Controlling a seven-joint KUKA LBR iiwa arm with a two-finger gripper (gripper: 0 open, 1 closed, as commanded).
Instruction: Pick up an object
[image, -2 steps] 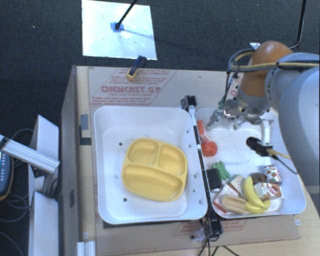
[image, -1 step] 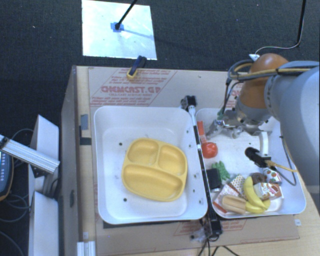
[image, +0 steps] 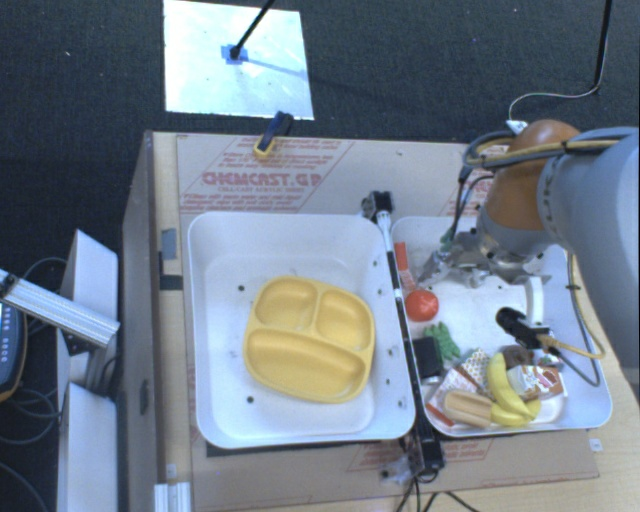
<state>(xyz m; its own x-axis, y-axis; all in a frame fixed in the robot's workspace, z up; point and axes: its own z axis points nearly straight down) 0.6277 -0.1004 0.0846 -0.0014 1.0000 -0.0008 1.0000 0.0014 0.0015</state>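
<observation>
Looking down at the table (image: 270, 175), I use the red tomato (image: 422, 305) as my marker. It lies near the left wall of the right bin (image: 590, 405), about halfway down that wall. The end effector (image: 462, 262) hangs just above and to the right of the tomato in the view, close to it but apart from it. I cannot tell if the end effector is open or closed, and I see nothing held in it. The grey arm (image: 590, 195) reaches in from farther right of the tomato.

Just below the tomato sits a small green thing (image: 445, 343), and a black block (image: 427, 357) lies beside it, against the bin wall. Lower and to the right of the tomato, a banana (image: 505, 395) and a bread roll (image: 468, 407) lie together in a pile with some food packets.

Left of the tomato, past the wall, is the left bin (image: 225, 300). A yellow plate (image: 310, 338) with three parts lies flat in its middle.
</observation>
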